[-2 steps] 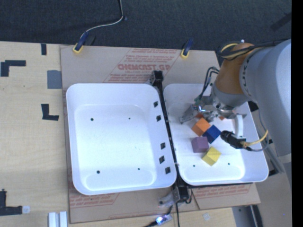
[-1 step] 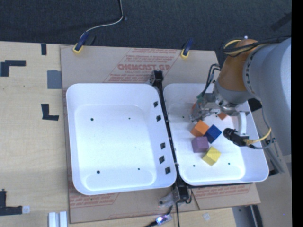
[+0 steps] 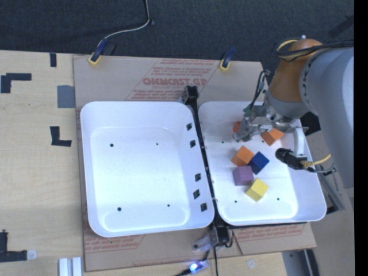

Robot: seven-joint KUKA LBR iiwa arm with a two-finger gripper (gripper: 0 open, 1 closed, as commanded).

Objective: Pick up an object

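The right bin (image 3: 230,209) holds several small blocks. An orange block (image 3: 243,155), a blue block (image 3: 259,161), a purple block (image 3: 242,175) and a yellow block (image 3: 256,189) cluster near its middle. Another orange block (image 3: 272,135) lies further back, close to the arm. A small reddish block (image 3: 236,127) peeks out at the gripper's left side. My gripper (image 3: 247,130) hangs low over the back of the right bin, just behind the cluster. The wrist hides its tips.
The left bin (image 3: 138,165) lies beside the right one, split from it by a black-clipped rim (image 3: 198,154). Both rest on a cardboard sheet (image 3: 167,79) held by two blue-and-yellow clamps. The arm fills the right edge.
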